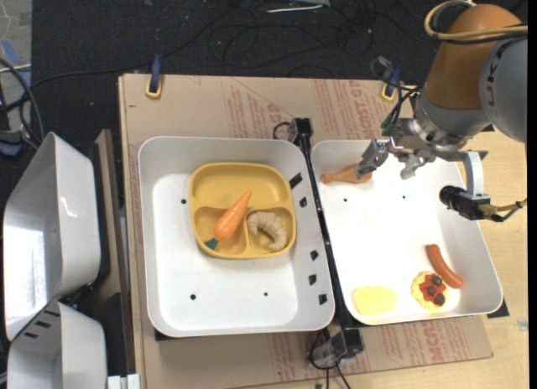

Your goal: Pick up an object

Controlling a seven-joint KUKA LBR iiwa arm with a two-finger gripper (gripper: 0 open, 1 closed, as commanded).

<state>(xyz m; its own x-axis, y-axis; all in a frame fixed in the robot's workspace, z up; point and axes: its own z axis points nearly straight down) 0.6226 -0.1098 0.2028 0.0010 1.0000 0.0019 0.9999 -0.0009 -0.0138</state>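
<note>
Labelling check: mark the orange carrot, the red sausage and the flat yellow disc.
orange carrot (233, 215), camera view, mid-body, in the yellow plate.
red sausage (444, 266), camera view, middle of its length.
flat yellow disc (373, 299), camera view, centre of its top face.

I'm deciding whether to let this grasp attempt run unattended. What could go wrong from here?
The end effector sits over one end of the orange toy piece, so a close may clip the tip and flick it away. That piece lies near the right bin's far wall, so the fingers may strike the rim.
</note>
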